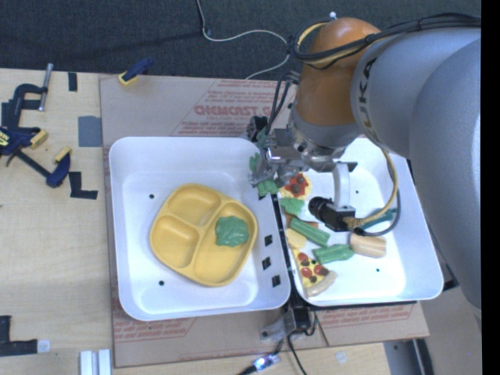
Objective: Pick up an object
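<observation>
Your gripper (269, 170) hangs low over the left edge of the right bin (414, 280), right above the toy-food pile, likely because that cluster gives the program most to grab; I cannot tell how wide the jaws stand or whether they have anything. Likeliest target is the green piece (268, 186) just below, touching the pizza slice (296, 186); its long axis is too hidden to call. The yellow tray (176, 237) with a green blob (232, 231) sits in the left bin (129, 209).
</observation>
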